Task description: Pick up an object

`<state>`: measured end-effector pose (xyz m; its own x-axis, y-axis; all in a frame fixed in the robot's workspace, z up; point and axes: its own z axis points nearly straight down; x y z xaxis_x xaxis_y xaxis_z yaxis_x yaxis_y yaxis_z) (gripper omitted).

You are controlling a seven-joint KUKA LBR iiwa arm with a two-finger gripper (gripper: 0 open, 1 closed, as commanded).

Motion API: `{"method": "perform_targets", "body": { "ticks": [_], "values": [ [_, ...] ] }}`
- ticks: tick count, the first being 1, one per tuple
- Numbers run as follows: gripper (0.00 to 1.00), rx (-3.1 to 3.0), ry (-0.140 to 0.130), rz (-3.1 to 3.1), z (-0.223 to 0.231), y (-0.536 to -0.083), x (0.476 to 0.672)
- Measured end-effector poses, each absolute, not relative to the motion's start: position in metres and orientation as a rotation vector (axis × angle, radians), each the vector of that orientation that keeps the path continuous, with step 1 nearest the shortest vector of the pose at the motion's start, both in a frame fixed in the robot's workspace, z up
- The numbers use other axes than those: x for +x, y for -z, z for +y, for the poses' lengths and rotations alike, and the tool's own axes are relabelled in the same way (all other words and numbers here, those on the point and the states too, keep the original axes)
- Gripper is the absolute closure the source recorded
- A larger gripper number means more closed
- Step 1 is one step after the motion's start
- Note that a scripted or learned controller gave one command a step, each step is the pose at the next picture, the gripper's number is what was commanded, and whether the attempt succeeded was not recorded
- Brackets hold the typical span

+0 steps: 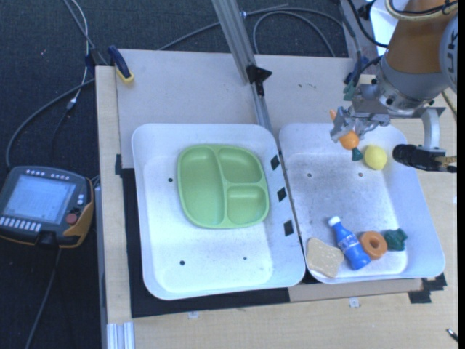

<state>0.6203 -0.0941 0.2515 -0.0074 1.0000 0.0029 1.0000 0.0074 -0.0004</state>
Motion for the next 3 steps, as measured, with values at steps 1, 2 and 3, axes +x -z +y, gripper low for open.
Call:
{"method": "perform_targets", "body": {
  "ticks": [1, 2, 3],
  "values": [
    [1.00, -2.213, 0.005, -2.230, -0.040, -0.257, 0.631],
    [1.00, -2.214, -0.001, -2.225, 0.008, -0.246, 0.631],
    [1.00, -2.215, 0.001, -2.226, 0.062, -0.240, 0.634]
  ]
}}
